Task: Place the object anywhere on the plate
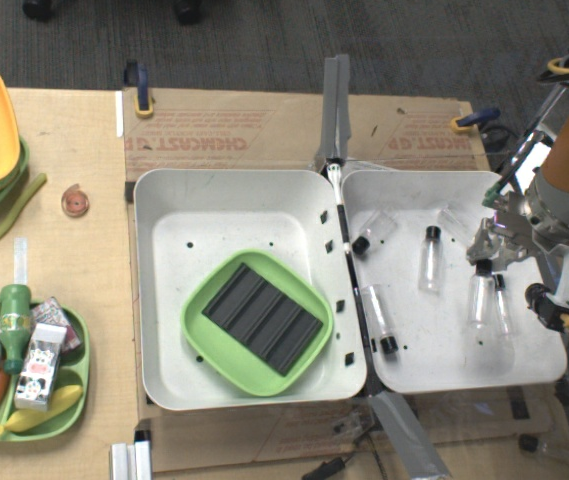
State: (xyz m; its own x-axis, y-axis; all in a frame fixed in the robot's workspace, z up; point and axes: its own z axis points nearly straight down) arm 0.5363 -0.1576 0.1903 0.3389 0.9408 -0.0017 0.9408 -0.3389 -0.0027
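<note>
The tool [491, 251] is seen low over the right bin [534, 368], just above a clear vial [487, 303]; whether it is spread or pinching cannot be told. The green plate [200, 308] is set in the left bin [164, 218], well apart. A slip is judged likely, the vials being smooth and transparent, their outlines hard to make out.

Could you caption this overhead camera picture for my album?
Robot gripper hovers over clear vials in the right bin; green plate waits left.

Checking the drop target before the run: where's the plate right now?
The green plate lies in the left bin, toward its front, holding a dark ridged insert; the clear vials are in the right bin.
</note>
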